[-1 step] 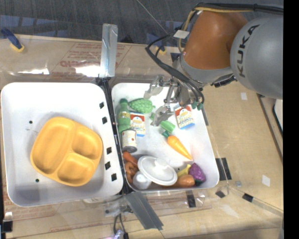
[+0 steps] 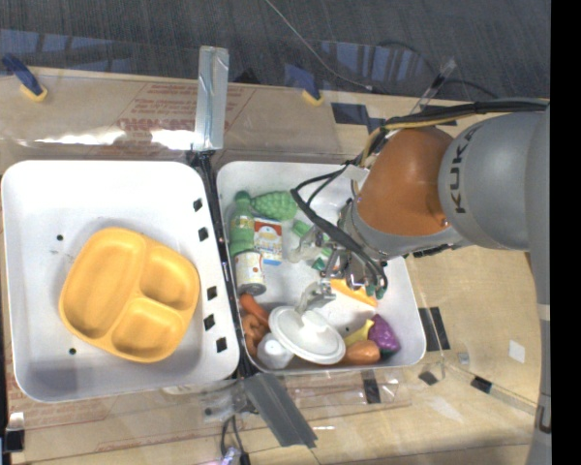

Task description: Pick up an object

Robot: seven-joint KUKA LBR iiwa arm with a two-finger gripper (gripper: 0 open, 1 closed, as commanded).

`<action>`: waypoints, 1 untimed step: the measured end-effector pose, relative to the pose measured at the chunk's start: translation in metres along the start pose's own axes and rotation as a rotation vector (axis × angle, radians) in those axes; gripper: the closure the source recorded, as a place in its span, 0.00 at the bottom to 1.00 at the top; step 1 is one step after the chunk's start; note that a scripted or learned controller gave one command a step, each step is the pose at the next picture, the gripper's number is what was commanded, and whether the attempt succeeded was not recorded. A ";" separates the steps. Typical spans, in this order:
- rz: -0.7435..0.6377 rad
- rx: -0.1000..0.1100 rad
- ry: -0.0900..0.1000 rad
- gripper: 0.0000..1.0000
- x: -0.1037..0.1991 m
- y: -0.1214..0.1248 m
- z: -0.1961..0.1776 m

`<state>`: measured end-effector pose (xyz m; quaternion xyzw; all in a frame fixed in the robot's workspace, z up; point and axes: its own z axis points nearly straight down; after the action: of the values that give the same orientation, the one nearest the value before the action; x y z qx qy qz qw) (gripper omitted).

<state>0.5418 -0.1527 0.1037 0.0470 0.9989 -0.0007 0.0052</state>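
Inside the right bin (image 2: pixel 399 289), the pincer (image 2: pixel 321 294) hangs low over a white lid (image 2: pixel 308 335); its grip cannot be judged. Nothing looks lifted yet.

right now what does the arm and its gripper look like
The arm is bulky, rounded and grey, with dark lettering on its shell and a glossy orange band above the wrist. Black cables loop beside it. The gripper is a small metal assembly.
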 end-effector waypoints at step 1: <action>0.209 0.001 0.006 0.00 -0.044 -0.022 0.011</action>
<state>0.5837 -0.1786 0.0933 0.1508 0.9886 -0.0002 0.0021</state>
